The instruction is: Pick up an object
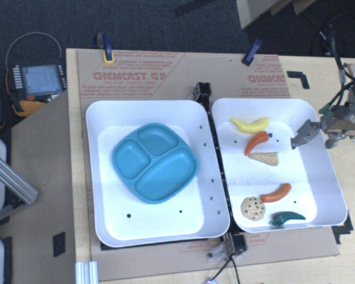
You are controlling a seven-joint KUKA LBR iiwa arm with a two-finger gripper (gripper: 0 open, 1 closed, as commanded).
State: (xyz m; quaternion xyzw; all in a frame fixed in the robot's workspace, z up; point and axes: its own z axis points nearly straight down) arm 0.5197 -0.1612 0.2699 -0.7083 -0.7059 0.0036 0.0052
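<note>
The right bin (325,176) holds several toy foods. At its back lie a yellow banana (251,124), a red-orange chili (256,142) and a tan wedge (265,157). Toward the front are an orange sausage (276,193), a round cookie (252,207) and a dark green pepper (287,218). My gripper (315,139) hangs over the bin's right back part, to the right of the chili and apart from it. Its fingers stand open with nothing between them.
A blue divided plate (155,161) lies in the left bin (100,218). A black divider (216,158) runs between the two bins. A pendant with a screen (40,78) sits off the bench at the back left.
</note>
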